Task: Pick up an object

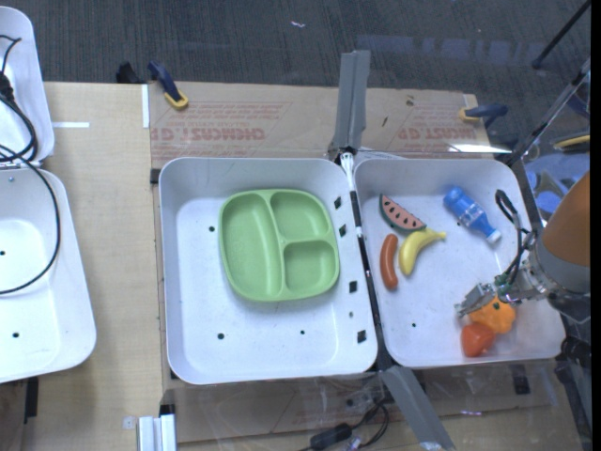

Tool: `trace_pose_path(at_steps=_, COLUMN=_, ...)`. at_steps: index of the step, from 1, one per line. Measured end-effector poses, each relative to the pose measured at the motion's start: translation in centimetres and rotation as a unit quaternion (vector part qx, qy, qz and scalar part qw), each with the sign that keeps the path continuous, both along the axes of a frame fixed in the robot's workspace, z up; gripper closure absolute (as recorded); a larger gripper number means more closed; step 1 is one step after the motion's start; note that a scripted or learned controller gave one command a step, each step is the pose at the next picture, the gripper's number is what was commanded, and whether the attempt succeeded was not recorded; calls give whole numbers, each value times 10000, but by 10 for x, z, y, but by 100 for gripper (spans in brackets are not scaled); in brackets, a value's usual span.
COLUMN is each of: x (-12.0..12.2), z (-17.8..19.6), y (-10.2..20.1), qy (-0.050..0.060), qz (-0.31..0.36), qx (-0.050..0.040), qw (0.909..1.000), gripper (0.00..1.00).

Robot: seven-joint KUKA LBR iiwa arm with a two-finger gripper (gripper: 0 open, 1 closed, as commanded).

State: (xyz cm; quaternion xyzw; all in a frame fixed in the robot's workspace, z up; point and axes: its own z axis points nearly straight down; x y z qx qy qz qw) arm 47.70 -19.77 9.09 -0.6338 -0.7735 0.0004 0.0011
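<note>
Camera view: the gripper [477, 299] is lowered into the right bin [423, 341], directly beside the orange toy [495, 317] and the red toy [476, 340]. Whether the fingers are closed cannot be told. The approach suits a pick from that corner cluster.

— Where's your arm right now?

— I'm reaching in from the right edge, low over the bench, with my orange band [571, 228] showing big and blurred at the frame's side.

— And the wrist?

— Below the band it angles down and to the left, a grey block with thin cables looping off it.

— The gripper?

— My gripper [472, 300] sits at the end of that reach, pointing left and slightly down, metal tips forward. It's small and cluttered there, so I can't call how it's set.
</note>
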Motion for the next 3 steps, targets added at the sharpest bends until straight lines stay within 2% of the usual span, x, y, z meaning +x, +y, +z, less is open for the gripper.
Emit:
trace_pose_path(at_steps=1, x=0, z=8, y=0, qy=2, qz=-16, qx=0, qw=10000, gripper=100)
trace_pose_path(at_steps=2, x=1, z=87, y=79, qy=-6, qz=278, qx=-6, qw=9996, gripper=100)
trace_pose_path(at_steps=3, x=79, z=100, y=113, qy=3, qz=-381, qx=-12, qw=9993, gripper=100)
